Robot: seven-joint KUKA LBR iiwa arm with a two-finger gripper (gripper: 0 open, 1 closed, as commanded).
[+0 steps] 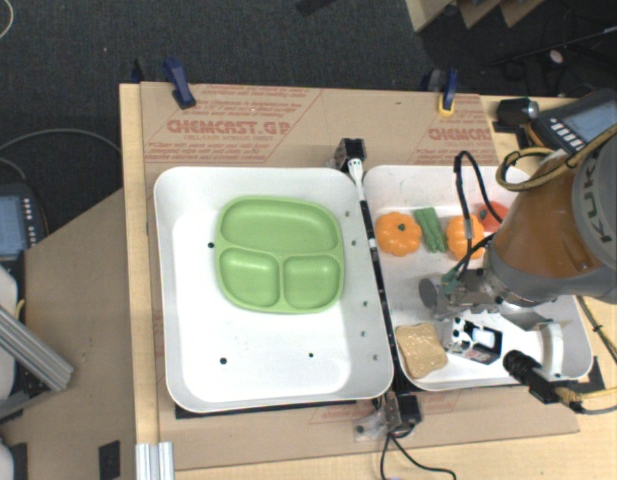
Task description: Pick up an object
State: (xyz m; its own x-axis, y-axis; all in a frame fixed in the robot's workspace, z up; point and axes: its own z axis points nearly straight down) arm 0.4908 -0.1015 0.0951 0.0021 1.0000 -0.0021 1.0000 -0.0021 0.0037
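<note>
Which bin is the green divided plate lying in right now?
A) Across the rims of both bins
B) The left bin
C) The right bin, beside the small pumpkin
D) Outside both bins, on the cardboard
B: the green divided plate lies flat inside the left bin, while the small pumpkin sits in the right bin, where the arm reaches in.

Red "CHEMCAST GP" print, repeated, on the brown board (238,118) under the bins.

Lab bench, robot test cell.
I'm over two white bins (178,298) on a clamped cardboard sheet (228,123), cables (8,148) trailing across dark carpet at upper left.
</note>
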